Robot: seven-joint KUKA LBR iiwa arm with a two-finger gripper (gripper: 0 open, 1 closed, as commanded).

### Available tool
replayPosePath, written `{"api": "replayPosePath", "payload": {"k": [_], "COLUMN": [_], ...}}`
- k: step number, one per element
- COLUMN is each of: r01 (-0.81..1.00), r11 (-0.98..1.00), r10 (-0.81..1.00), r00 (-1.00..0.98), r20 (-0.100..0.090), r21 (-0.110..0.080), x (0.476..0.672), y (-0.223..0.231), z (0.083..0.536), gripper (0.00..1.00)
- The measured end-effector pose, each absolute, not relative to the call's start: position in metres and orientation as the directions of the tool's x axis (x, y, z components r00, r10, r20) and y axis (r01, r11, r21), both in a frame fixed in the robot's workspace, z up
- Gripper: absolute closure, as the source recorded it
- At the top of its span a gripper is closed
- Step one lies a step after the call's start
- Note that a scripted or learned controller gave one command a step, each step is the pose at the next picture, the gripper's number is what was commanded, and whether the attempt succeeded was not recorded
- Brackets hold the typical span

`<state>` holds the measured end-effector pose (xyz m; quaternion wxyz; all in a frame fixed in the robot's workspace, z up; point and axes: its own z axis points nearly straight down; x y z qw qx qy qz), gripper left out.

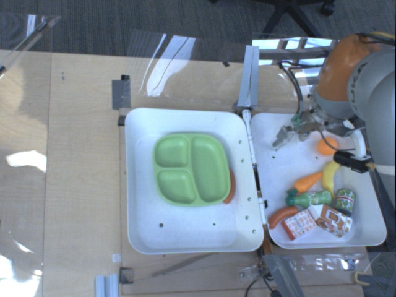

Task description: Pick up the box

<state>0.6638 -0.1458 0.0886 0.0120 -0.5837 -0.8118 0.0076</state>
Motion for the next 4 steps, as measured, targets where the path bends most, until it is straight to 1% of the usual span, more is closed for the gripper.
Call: {"api": "replayPosePath", "payload": {"k": [1, 2, 3, 4], "r01": [0.896, 0.918, 0.957, 0.981], "r11": [0.443, 0.396, 0.289, 0.196], "r10": [0.896, 0.918, 0.957, 0.981], "r00": [-0.443, -0.395, -0.289, -0.196], "r20": [-0.004, 0.019, -0.007, -0.003], "r21": [0.007, -0.032, 0.009, 0.004], "x": [0.594, 0.662, 0.530, 0.639], "y": [-0.098, -0.138, -0.190, -0.204], "z": [0.177, 0.085, 0.089, 0.085], "gripper": [0.00, 0.00, 0.00, 0.00]}}
